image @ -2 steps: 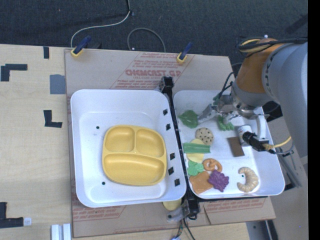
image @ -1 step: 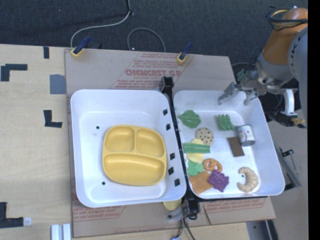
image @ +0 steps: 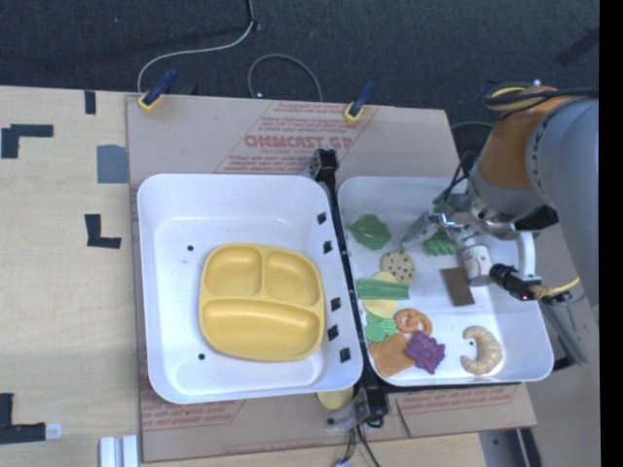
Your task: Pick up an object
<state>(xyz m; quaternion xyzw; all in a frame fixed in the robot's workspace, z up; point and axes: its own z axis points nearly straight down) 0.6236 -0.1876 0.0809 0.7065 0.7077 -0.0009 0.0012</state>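
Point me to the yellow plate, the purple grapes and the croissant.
yellow plate (image: 261,302): camera view, ridge between its compartments.
purple grapes (image: 425,349): camera view, middle of the bunch.
croissant (image: 482,348): camera view, middle of its curve.

Toy foods lie scattered flat in the right bin (image: 526,358): a green leaf (image: 370,231), a speckled cookie (image: 396,265), a pretzel (image: 411,319), purple grapes (image: 425,350), a croissant (image: 482,348) and a brown bar (image: 457,285).

bins (image: 156,261): smooth glossy white plastic | divided plate (image: 261,301) in left bin: matt yellow plastic | board (image: 234,134) under bins: matt brown cardboard (red print) | bench (image: 58,290): pale wood-look | arm (image: 569,163): smooth grey shell
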